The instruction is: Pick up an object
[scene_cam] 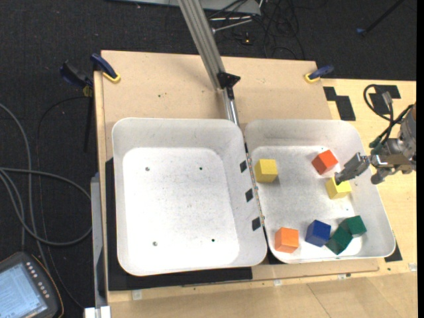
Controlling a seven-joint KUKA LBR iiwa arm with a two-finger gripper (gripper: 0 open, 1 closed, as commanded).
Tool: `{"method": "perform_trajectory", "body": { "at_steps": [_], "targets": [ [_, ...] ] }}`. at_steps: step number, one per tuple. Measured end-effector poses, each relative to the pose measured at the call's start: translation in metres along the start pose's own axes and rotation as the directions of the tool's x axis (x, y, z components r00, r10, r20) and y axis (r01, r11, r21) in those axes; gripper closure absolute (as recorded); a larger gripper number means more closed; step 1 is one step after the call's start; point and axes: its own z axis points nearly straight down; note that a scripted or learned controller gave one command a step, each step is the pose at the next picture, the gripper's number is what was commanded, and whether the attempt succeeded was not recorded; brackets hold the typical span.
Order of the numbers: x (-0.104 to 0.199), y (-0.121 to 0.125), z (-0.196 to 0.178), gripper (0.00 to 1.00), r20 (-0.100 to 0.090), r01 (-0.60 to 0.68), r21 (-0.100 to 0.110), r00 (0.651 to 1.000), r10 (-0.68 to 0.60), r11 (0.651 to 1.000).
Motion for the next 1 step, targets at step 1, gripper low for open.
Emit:
{"method": "perform_trajectory", "body": {
  "at_steps": [1],
  "targets": [
    [0.0000,0.0006,-0.0021,0.00,0.001,-0.001,-0.004,1.000,0.001,1.000]
  ]
}}
